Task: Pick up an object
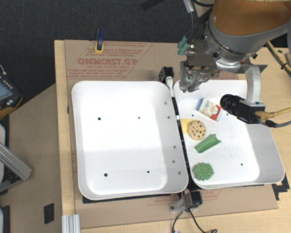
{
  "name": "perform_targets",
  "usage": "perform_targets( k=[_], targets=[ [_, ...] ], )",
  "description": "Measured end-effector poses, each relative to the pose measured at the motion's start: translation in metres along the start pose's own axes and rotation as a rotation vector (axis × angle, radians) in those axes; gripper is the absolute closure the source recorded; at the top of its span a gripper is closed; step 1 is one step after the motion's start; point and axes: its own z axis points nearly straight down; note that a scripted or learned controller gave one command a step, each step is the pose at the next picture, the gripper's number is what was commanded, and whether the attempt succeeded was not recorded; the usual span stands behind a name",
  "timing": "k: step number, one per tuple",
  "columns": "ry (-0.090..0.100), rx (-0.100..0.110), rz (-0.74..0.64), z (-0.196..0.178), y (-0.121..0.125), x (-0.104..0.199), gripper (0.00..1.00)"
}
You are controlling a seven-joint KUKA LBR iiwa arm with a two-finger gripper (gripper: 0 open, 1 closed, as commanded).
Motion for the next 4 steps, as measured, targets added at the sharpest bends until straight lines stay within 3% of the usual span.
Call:
perform_targets(
  k=[1, 2, 4],
  targets=[
    [0.002, -0.002, -0.004, -0.006, -0.032, 0.019, 1.00],
    [0.001, 0.000, 0.002, 0.023, -0.052, -0.009, 1.00],
    [0.003, -0.011, -0.004, -0.056, -0.051, 0.028, 1.00]
  ],
)
